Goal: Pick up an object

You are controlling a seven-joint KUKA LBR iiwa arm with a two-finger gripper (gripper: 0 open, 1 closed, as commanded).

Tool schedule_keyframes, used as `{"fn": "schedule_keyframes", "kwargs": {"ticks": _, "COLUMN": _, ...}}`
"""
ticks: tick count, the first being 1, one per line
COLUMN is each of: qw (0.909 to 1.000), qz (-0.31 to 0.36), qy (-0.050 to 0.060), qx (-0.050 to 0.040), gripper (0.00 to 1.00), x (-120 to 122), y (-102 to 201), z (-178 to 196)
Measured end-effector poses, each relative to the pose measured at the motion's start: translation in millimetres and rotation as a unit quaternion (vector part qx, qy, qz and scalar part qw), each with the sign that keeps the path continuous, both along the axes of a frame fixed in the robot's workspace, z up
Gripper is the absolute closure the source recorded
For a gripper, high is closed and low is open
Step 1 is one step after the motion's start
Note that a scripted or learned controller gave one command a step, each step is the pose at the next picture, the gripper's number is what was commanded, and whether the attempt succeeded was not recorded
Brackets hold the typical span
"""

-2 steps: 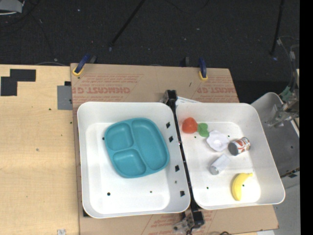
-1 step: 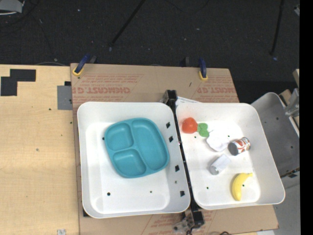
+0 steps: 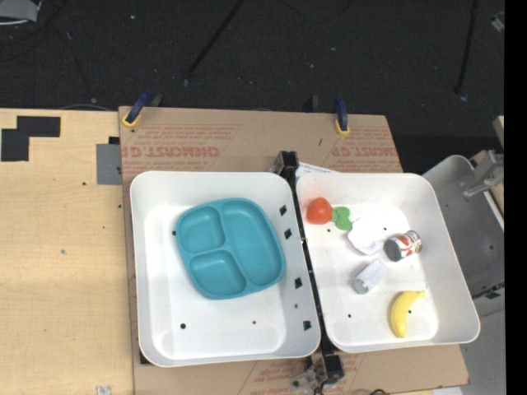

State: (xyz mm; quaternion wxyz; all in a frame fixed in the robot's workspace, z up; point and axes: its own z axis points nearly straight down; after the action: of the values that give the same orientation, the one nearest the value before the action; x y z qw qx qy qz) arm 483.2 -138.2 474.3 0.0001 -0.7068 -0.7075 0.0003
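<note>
Two white bins [image 3: 156,220], one teal divided plate [image 3: 228,248], one banana [image 3: 403,312], one can [image 3: 402,245], one tomato [image 3: 319,211]

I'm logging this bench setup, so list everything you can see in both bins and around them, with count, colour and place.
bins: 2, white, side by side on the bench, left one, right one
divided plate: 1, teal, three compartments, left bin
red object: 1, right bin, far-left part
green object: 1, touching the red one's right
white object: 1, right bin centre
can: 1, red, white and dark, lying right of the white object
grey object: 1, below the can
banana: 1, yellow, right bin near side
clamps: 2, blue and yellow, far edge of the cardboard
robot part: grey, right edge
</note>
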Motion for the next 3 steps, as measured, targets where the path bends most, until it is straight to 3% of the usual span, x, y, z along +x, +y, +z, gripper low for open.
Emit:
{"fn": "schedule_keyframes", "kwargs": {"ticks": 1, "qw": 1.0, "qz": -0.001, "qy": 0.0, "qx": 0.0, "gripper": 0.0, "x": 3.8, "y": -27.7, "z": -13.7}}
{"fn": "schedule_keyframes", "kwargs": {"ticks": 2, "qw": 1.0, "qz": 0.0, "qy": 0.0, "qx": -0.0001, "gripper": 1.0, "x": 4.1, "y": -27.1, "z": -3.5}}
{"fn": "schedule_keyframes", "kwargs": {"ticks": 3, "qw": 1.0, "qz": 0.001, "qy": -0.001, "qx": 0.0001, "gripper": 1.0, "x": -7.6, "y": 22.3, "z": 53.6}}
